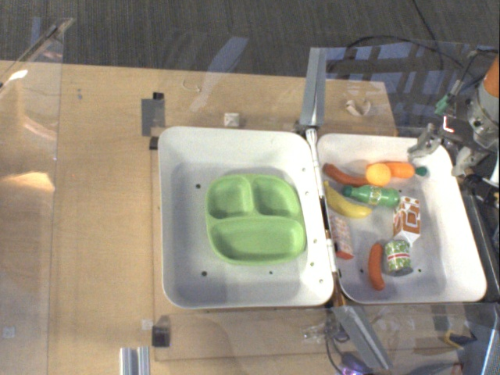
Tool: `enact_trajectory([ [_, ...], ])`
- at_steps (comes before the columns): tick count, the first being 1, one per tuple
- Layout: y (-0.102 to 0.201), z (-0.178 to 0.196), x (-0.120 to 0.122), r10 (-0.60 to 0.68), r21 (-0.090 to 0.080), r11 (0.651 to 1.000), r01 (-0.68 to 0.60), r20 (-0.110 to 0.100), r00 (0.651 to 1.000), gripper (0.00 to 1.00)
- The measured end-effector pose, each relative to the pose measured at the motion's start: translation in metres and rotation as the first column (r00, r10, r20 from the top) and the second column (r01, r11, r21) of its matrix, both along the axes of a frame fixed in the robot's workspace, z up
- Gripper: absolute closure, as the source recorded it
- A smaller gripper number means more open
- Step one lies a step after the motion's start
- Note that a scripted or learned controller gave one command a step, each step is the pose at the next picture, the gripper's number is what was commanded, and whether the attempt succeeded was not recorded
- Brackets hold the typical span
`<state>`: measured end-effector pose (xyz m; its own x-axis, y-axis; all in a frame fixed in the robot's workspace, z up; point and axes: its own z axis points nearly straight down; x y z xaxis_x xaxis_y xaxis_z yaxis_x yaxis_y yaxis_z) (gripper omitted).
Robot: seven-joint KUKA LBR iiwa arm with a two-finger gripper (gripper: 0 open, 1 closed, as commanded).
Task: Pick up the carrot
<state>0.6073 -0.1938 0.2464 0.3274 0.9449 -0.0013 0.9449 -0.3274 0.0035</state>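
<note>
Below and far out to the left of the pincer [428, 144]: wooden bench [86, 209]. Well to the pincer's left, down the view: left white bin [181, 233], with a green divided plate [255, 217] lying flat in its middle. Directly under the pincer and running down the view from it: right white bin [461, 256], edge to edge with the left one. Right of the pincer and above it: grey arm [486, 119], orange band at the view's edge.

Pincer itself poised at the right bin's far right corner; width of opening impossible to tell, nothing seen in its grasp.

Just below-left of the pincer: carrot [401, 169], lying flat, green tip pointing back toward the pincer. Beside the carrot, farther left: orange ball [379, 174], then a red sausage [342, 175]. Lower left: banana [347, 204] with a green bottle [375, 197] across it. Below the pincer: small carton [408, 217], then a can [397, 257], with a second sausage [376, 267] just beside the can.
</note>
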Motion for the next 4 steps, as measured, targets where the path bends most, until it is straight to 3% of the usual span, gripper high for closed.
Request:
enact_trajectory([
  [1, 0.001, -0.066, 0.026, -0.327, 0.001, 0.945, 0.327, -0.003, 0.945, 0.00],
  [2, -0.002, -0.074, 0.012, -0.561, 0.002, 0.828, 0.561, -0.003, 0.828, 0.00],
  [3, -0.009, -0.151, 0.049, -0.853, 0.002, 0.523, 0.853, -0.003, 0.523, 0.00],
  [4, -0.006, -0.142, 0.050, -0.847, 0.001, 0.532, 0.847, -0.003, 0.532, 1.00],
])
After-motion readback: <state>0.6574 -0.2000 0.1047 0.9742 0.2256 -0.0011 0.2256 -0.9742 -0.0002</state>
